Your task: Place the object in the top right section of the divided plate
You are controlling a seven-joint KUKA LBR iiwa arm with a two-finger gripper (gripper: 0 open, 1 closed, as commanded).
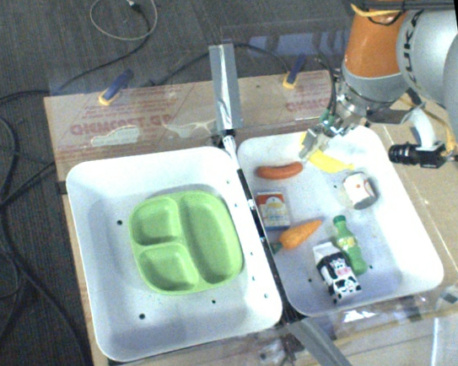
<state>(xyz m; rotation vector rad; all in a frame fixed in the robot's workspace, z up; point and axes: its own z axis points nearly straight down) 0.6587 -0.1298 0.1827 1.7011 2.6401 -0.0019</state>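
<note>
A green divided plate (pixel 188 240) lies in the middle of the left bin (pixel 95 198), with one long section on its right and two smaller ones on its left. My gripper (pixel 324 131) hangs over the far part of the right bin (pixel 405 220), just above a flat yellow piece (pixel 325 160) and right of a red-orange sausage (pixel 281 171). I see nothing clearly held in it.
The right bin also holds a small carton (pixel 272 209), a carrot (pixel 301 233), a green bottle (pixel 348 244), a black-and-white cow toy (pixel 338 276) and a white and red item (pixel 360 189). A metal post (pixel 225 85) stands behind the divider between the bins.
</note>
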